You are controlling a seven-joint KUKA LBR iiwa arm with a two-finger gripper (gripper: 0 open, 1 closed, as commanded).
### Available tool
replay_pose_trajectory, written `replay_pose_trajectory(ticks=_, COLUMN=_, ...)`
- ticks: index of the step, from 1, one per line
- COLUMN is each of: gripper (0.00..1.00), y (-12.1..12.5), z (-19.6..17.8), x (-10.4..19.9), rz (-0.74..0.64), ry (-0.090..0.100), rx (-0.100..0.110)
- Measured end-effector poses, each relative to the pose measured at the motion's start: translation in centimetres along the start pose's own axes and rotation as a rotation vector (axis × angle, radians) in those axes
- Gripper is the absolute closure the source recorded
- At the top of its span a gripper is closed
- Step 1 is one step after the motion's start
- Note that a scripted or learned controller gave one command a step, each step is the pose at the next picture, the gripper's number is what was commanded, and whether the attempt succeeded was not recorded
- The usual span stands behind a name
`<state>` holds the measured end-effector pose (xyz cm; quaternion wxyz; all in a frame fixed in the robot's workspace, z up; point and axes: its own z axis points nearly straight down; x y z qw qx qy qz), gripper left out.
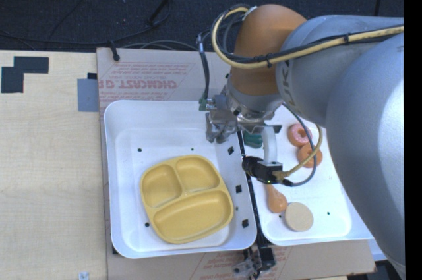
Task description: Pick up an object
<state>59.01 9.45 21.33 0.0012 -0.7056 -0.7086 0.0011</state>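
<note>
A yellow divided plate (188, 198) lies flat in the left bin (125, 140). The right bin (330, 223) holds a pink ring-shaped piece (300, 134), an orange piece (307, 155), an orange carrot-like piece (276, 199) and a round tan disc (298, 216). My gripper (253, 140) hangs under the orange-banded wrist (260, 55), over the wall between the two bins at their far end. A small teal thing (252, 138) shows right beneath the wrist; whether it is held is hidden by the arm.
The big grey arm (356, 107) covers much of the right bin. A black cable plug (262, 170) dangles below the wrist over the divider. Cardboard (151, 78) lies under the bins, with a wooden bench top (46, 173) to the left.
</note>
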Motion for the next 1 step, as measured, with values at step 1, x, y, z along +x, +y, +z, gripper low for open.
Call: replay_pose_trajectory(ticks=1, gripper=0.00, y=-0.04, z=-0.03, x=-0.14, rz=0.002, ry=-0.001, rx=0.001)
